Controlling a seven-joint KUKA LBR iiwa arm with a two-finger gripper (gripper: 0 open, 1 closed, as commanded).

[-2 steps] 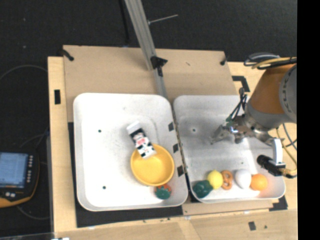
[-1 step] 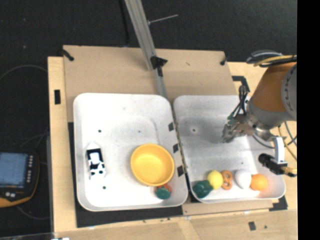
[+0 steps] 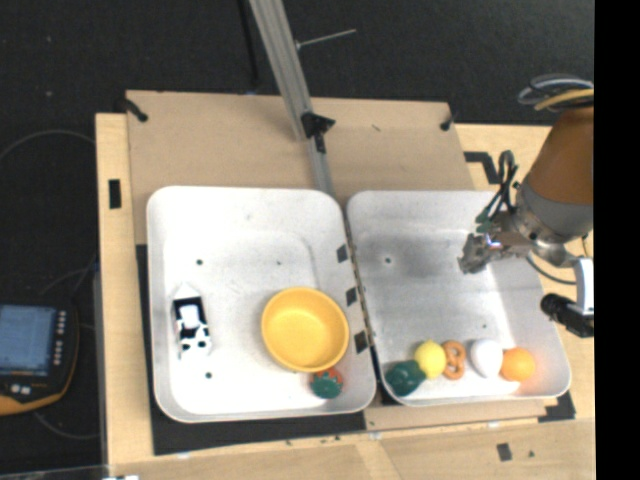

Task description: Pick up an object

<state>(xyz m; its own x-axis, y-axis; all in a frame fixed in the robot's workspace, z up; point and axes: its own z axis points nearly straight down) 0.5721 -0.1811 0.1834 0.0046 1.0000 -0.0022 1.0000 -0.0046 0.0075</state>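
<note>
gripper over right bin, nothing visibly in it

gripper (image 3: 478, 253) hangs above the bare middle of the right bin (image 3: 420, 218); can't tell if it's released or clenched. likely targets line that bin's near edge: green object (image 3: 405, 376), yellow ball (image 3: 431, 358), orange ring piece (image 3: 454, 359), white ball (image 3: 486, 357), orange ball (image 3: 518, 364). they touch or nearly touch, so go for an end one, probably the orange ball, and descend straight down.

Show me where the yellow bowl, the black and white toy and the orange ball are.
Yellow bowl (image 3: 304, 326): camera view, middle of its inside.
Black and white toy (image 3: 191, 325): camera view, middle of its body.
Orange ball (image 3: 518, 364): camera view, centre of its top.
</note>
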